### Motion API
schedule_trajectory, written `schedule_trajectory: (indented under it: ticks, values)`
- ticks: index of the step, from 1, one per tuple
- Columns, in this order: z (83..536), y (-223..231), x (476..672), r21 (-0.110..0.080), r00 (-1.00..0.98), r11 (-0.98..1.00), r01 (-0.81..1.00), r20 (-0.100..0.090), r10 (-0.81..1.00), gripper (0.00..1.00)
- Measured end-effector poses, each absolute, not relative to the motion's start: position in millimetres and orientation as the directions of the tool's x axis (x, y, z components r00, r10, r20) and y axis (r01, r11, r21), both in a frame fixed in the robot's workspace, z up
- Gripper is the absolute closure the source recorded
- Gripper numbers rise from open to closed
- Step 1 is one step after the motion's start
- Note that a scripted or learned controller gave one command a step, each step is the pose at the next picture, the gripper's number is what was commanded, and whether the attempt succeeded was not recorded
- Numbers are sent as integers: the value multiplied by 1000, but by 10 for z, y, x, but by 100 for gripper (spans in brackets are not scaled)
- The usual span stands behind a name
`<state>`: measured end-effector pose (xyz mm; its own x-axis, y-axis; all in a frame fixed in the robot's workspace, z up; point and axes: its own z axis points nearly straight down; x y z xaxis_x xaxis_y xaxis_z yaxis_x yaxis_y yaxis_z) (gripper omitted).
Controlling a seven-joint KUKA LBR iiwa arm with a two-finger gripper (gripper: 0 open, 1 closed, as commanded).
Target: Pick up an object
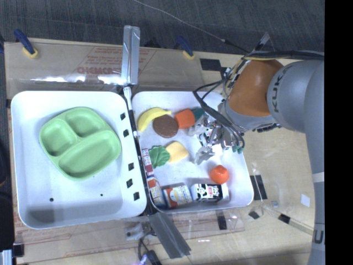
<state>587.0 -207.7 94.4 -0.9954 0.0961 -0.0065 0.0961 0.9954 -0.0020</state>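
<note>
Currently the hand (205, 147) hangs low in the right bin (237, 173), whether spread or pinched cannot be told. The orange toy fruit (219, 174) lies just below-right; descending squarely over it would help.

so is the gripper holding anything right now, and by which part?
Nothing visibly held. The gripper hangs over bare floor of the right bin, between the yellow wedge and the small orange fruit, with nothing seen in it.
</note>
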Motion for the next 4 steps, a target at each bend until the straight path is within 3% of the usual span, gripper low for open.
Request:
schedule_trajectory:
  ticks: [1,2,3,4]
  values:
    - [934,-1369,6320,1,-1000,1000,-3,-3,-3,0]
    - [920,-903,5789,1,-1000,1000,-20,1,-20,0]
    - [1028,-894,5804,-1,-1000,1000,-27,-2,-27,100]
    - [1026,-888,5803,0,-1000,1000,-28,-2,-28,0]
